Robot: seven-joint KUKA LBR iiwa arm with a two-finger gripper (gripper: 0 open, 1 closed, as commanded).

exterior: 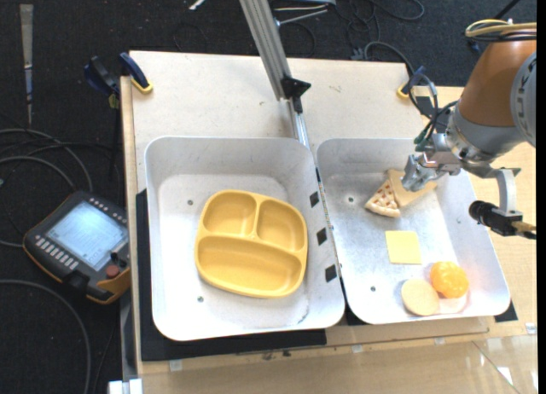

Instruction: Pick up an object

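Grey two-finger gripper [416,172] at frame right pinches tan toy pizza slice [388,198] (crust lower left, tip upper right, long axis diagonal).

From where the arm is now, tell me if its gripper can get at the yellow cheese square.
Probably yes. The cheese square lies flat in the right bin, apart from the pizza slice where the gripper is, with nothing on top or between.
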